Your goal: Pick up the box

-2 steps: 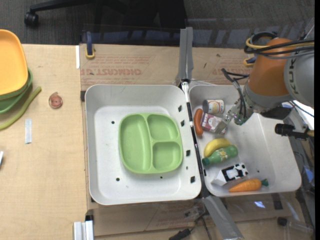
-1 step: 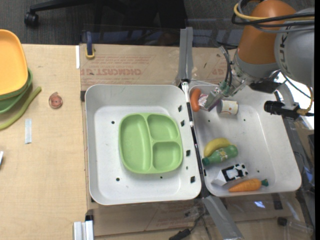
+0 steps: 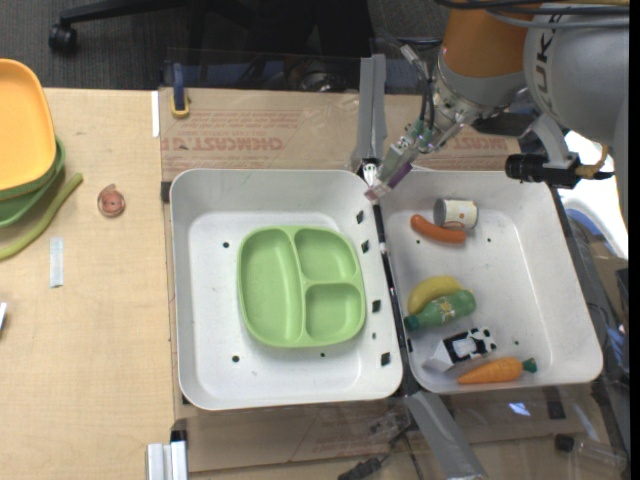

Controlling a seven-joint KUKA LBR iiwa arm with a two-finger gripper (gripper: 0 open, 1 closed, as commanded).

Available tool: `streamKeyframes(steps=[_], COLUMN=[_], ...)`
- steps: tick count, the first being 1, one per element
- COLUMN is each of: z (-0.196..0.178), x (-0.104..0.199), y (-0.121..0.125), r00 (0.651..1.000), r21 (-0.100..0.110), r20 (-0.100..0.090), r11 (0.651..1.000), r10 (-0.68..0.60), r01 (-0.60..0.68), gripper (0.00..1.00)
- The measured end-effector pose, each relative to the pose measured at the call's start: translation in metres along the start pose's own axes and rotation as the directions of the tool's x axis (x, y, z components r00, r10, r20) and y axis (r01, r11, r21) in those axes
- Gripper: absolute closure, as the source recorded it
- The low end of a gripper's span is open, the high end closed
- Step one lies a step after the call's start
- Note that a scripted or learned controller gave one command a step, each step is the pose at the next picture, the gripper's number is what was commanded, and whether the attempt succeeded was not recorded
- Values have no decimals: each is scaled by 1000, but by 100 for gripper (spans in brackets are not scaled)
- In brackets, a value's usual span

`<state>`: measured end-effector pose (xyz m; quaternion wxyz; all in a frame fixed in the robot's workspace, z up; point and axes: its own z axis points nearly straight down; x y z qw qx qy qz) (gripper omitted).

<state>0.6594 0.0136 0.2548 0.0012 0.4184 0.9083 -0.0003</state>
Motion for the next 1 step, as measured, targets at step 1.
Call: streamKeyframes(steps=[1], z=[43], x=[-29], y=[-42], r00=[971], r21=[0], r20=[-1], r11=[971], r10=[-237], r01=[237], gripper=[100])
